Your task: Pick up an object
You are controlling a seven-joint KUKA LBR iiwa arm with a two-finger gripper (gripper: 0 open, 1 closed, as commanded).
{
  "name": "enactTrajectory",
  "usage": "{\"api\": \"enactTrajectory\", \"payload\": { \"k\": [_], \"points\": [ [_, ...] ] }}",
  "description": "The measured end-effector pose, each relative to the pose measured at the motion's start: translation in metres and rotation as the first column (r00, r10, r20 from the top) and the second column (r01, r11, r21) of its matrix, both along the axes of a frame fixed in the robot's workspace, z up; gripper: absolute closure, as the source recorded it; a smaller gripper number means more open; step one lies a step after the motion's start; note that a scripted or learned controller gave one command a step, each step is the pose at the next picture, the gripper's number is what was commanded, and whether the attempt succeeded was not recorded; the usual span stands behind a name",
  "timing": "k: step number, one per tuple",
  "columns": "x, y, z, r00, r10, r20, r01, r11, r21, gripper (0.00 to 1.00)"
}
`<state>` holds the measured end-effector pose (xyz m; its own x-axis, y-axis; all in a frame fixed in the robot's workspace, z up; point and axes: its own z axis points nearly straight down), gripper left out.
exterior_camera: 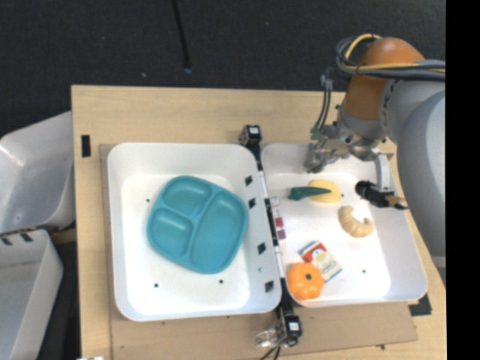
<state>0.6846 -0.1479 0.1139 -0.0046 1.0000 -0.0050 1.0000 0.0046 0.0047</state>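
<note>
The gripper is seen near the right bin's far edge, above a yellow vegetable; possibly nothing is held.

Croissant and pumpkin well apart (open floor between).

Two white bins, one teal divided plate at centre left, one yellow-green corn, one croissant, one carton, one orange pumpkin at lower right
</note>
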Motion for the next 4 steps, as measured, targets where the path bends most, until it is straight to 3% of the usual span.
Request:
{"api": "enactTrajectory", "payload": {
  "k": [2, 4],
  "points": [
    [-0.003, -0.006, 0.118, 1.000, -0.002, 0.002, 0.002, 1.000, 0.003, 1.00],
    [-0.059, 0.072, 0.115, 1.000, -0.001, -0.006, 0.001, 1.000, 0.005, 1.00]
  ]
}}
